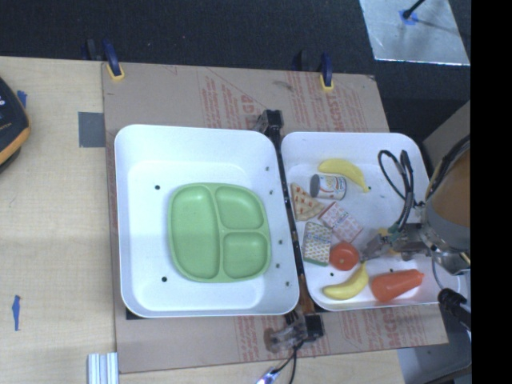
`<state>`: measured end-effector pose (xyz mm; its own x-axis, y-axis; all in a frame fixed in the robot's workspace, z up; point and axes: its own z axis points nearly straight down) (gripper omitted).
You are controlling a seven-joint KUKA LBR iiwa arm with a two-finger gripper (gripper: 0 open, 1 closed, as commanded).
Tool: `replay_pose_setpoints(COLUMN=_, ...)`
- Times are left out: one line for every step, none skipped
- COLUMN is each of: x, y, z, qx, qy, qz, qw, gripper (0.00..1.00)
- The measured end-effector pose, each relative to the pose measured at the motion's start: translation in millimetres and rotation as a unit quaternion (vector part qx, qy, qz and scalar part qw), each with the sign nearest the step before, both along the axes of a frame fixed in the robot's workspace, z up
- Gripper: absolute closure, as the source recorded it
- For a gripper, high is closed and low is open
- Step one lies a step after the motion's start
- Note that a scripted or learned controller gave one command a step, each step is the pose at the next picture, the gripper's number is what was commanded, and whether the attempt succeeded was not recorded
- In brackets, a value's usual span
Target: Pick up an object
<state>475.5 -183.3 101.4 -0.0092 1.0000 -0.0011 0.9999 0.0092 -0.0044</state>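
We see the arm [450, 206] reaching in low from the right over the right bin [298, 146]. Its pincer [382, 246] points left, near the tomato [344, 256], above the carrot [395, 284]; we cannot tell its state. Nothing visibly held.

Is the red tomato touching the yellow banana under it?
Cannot tell. In the camera view the tomato sits right above the lower banana in the right bin, edges meeting, with no plain gap or contact.

Left bin [128, 214]: divided plate [218, 232] in its middle
Right bin [352, 140]: bananas [344, 170] [346, 286], can [329, 186], tomato [344, 256], carrot [395, 284]
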Motion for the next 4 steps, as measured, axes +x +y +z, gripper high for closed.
replay_pose_setpoints(x=58, y=-29, z=-9, qx=0.0005, qy=-0.001, qz=-0.003, qw=1.0, gripper=0.0)
replay_pose_setpoints(x=58, y=-30, z=1, qx=0.0005, qy=-0.001, qz=-0.002, qw=1.0, gripper=1.0)
replay_pose_setpoints(x=41, y=-11, z=62, qx=0.0007, qy=-0.002, qz=-0.002, qw=1.0, gripper=1.0)
replay_pose_setpoints(x=66, y=46, z=99, qx=0.0012, qy=-0.001, qz=-0.003, qw=1.0, gripper=1.0)
